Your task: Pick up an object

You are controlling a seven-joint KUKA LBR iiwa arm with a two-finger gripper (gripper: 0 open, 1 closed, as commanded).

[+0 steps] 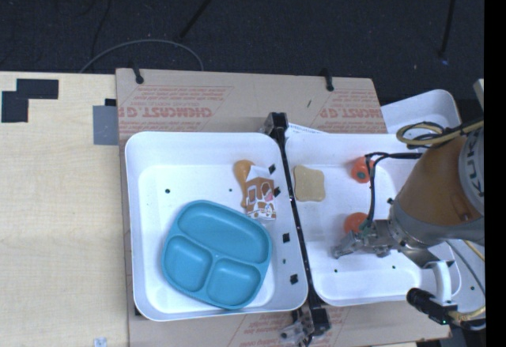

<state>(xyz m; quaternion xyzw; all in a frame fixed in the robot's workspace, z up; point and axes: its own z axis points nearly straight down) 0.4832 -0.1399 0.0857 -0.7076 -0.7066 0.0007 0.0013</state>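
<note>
My gripper point(345, 248) is low inside the right bin point(348, 294), near the middle of its floor, with the arm point(435, 195) reaching in from the right. A small orange object point(355, 221) lies just above the gripper tip, close to it; whether they touch cannot be told. A second orange object point(361, 170) sits farther back in the same bin. A tan bread-like slice point(309, 183) lies at the bin's left side, by the divider.
The left bin point(146, 179) holds a blue divided plate point(215, 253), a small white-and-brown patterned item point(260, 199) and an orange-brown piece point(243, 171) near the divider. Black clips point(277, 125) run along the rim between the bins. Cables point(419, 133) loop over the arm.
</note>
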